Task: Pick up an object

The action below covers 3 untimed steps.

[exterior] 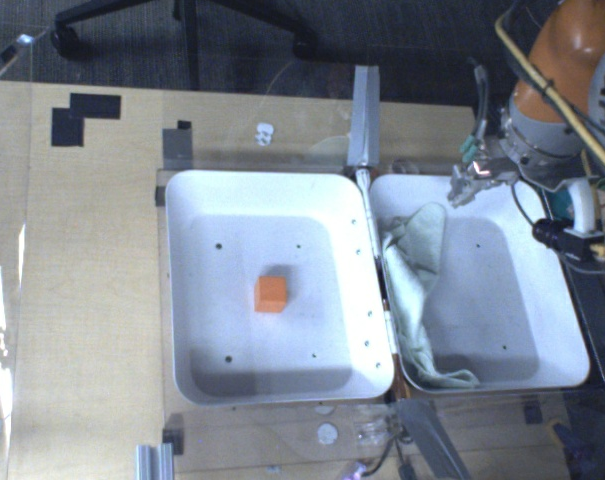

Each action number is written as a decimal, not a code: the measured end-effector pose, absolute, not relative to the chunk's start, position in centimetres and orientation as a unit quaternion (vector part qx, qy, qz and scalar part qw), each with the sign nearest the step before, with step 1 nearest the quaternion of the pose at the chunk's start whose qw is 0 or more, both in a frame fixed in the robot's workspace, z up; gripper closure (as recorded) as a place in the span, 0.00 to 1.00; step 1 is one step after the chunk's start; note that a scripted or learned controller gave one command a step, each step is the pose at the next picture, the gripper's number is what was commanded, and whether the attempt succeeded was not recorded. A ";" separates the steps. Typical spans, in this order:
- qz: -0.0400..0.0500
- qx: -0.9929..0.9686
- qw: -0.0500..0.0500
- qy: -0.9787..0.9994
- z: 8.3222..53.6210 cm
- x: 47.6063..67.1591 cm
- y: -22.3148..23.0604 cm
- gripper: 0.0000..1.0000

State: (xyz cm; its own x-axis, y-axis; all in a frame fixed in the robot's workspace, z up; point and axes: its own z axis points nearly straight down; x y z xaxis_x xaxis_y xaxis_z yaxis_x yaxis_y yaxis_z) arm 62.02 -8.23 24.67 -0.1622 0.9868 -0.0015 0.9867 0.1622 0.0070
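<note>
Where the bench (92,298) stretches off well to the left of the gripper (466,180), its pale wood carries a few black tape marks (80,117) near the far edge. Next comes the left bin (192,368), a shallow white tray that lies wholly to the gripper's left. An orange cube (271,294) sits on this bin's floor near the middle, alone, well apart from the gripper and nearer the camera than it. A grey upright post (363,118) stands at the far end of the seam between the two bins, to the gripper's left. The right bin (542,368) begins just past that seam. A pale greenish-white cloth (414,288) lies crumpled along this bin's left wall, running from near the far corner down to the near wall; its upper end is just beside and below the gripper, but whether the two touch cannot be told. The gripper hangs over the far edge of the right bin, near its middle, pointing down and leftward. Its fingers are too small and blurred to judge whether they are spread or closed, and nothing can be seen held between them. To its right the arm's (572,58) orange band and grey wrist rise toward the top right corner, with dark cables trailing down the bin's right side.
</note>
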 end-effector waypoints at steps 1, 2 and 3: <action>0.002 0.647 0.002 0.762 24.6 62.0 -8.2 0.00; 0.002 0.610 0.003 0.792 9.7 60.9 -9.2 0.00; 0.004 0.609 0.005 0.793 10.8 61.1 -9.1 1.00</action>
State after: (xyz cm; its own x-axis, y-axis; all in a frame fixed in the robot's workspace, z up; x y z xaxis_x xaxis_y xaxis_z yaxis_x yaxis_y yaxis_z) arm 61.06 -9.10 10.82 -0.2575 0.9663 -0.0026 0.9662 0.2575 0.0120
